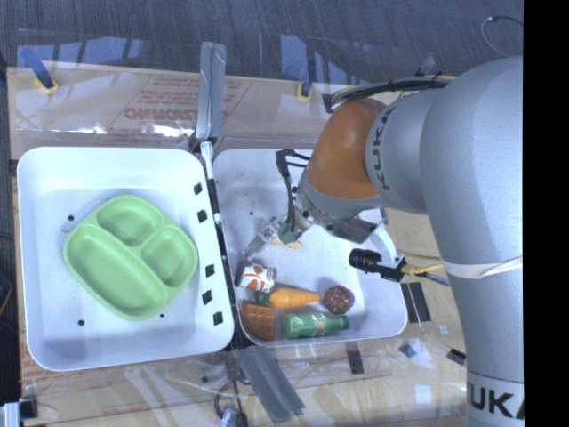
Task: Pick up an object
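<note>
A green tray (130, 256) with three compartments lies slantwise in the left bin (36, 327), near its middle. A grey divider bar (211, 87) stands at the far end of the seam between the two bins. Printed cardboard (160, 105) covers the surface (427, 327) behind them. Small black clips (207, 298) line the left bin's right wall.

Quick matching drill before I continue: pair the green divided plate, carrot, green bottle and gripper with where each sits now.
Things:
1. green divided plate
2. carrot
3. green bottle
4. gripper

Places:
A. against the right bin's near edge
B. in the left bin
C. over the middle of the right bin
D. right bin, just above the bottle in the image

Pairs: 1-B, 2-D, 3-A, 4-C
</note>
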